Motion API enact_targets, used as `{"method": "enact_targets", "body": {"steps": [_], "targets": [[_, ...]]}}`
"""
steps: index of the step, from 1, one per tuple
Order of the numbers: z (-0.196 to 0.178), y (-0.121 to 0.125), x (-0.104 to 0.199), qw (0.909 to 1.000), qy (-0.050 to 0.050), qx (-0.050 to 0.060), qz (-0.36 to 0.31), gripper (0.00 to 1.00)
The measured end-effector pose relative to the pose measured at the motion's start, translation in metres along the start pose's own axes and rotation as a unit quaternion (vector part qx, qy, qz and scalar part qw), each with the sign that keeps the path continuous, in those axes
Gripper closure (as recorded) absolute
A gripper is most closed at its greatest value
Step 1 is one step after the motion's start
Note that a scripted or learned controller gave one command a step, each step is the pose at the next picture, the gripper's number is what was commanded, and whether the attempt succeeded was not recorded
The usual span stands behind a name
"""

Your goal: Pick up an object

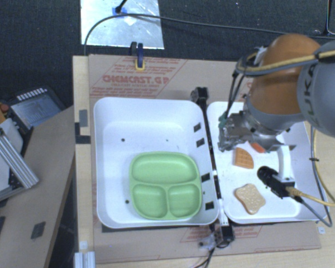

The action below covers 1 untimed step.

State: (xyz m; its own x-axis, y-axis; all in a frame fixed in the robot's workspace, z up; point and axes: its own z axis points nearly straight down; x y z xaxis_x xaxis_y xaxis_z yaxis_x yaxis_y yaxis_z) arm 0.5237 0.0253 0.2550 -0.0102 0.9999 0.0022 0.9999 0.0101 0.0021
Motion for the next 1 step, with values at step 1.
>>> {"method": "enact_targets", "body": {"steps": [1], "targets": [[0.0145, 0.0047, 0.0487, 1.0, 0.0, 0.001, 0.001, 1.0]]}}
